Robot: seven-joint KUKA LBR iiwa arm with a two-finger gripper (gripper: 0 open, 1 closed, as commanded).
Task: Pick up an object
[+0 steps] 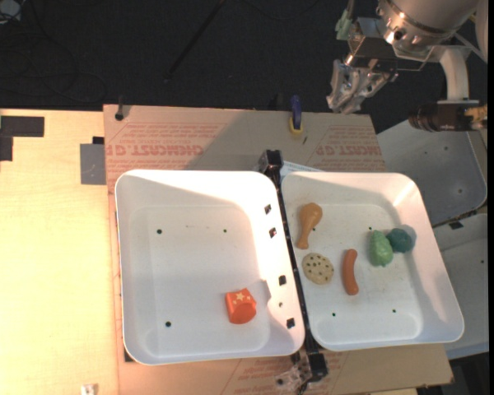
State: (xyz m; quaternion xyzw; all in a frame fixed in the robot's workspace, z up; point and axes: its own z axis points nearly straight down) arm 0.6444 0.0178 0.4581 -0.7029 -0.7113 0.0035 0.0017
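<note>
The arm is cut off by the top edge of the view, so only its wrist part is seen. The gripper is seen at the upper right, above the far edge of the bench and well apart from both bins; its fingers are small and mixed with the dark background, so it cannot be told if they are spread or closed, and nothing is seen between them. In the left bin an orange block is placed near the front right corner; a pale mark is on its top, but its shape is hard to make out. In the right bin five objects are found. A tan drumstick lies with its long axis nearly toward the far wall, thick end far. A round cookie is just in front of it. An orange sausage lies beside the cookie, long axis also near to far. A green piece and a teal piece are touching near the right wall.
</note>
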